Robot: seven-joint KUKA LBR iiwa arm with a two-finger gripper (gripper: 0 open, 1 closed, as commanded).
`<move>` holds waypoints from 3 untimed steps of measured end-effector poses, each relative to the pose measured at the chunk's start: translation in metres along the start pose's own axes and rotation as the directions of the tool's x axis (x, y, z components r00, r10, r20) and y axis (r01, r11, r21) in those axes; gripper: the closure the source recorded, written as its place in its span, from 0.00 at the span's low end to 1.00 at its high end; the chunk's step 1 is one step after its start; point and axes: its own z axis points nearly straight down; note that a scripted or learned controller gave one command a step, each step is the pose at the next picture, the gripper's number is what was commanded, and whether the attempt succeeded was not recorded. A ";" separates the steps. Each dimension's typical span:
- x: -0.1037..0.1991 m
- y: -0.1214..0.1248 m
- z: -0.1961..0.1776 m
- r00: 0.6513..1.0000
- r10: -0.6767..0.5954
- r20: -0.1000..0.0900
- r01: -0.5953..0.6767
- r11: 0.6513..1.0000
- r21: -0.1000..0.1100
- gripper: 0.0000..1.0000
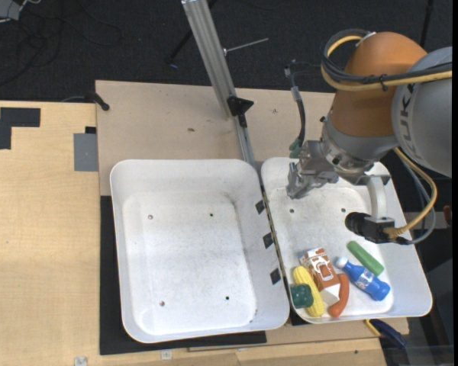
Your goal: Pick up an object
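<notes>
The grey two-finger hand (299, 186) hovers over the shallow white right bin (408, 300); its opening cannot be judged; the blue plastic bottle (365, 279) lies well apart in that bin's near corner; descending here risks a miss.

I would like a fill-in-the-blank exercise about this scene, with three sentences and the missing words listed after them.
1. The small toys, among them a blue plastic bottle and a yellow corn cob, lie in the ____ white bin of this view.
2. The gripper hangs over the ____ corner of that bin.
3. The green stick-shaped toy lies just ____ the blue bottle in the picture.

Missing words: right; upper left; above
</notes>
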 end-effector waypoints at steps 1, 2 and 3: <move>0.049 -0.029 0.001 1.000 -0.001 0.000 0.001 1.000 0.000 1.00; 0.097 -0.057 0.025 1.000 -0.002 0.000 0.002 1.000 0.003 1.00; 0.106 -0.071 0.014 1.000 0.001 0.001 -0.001 1.000 0.000 1.00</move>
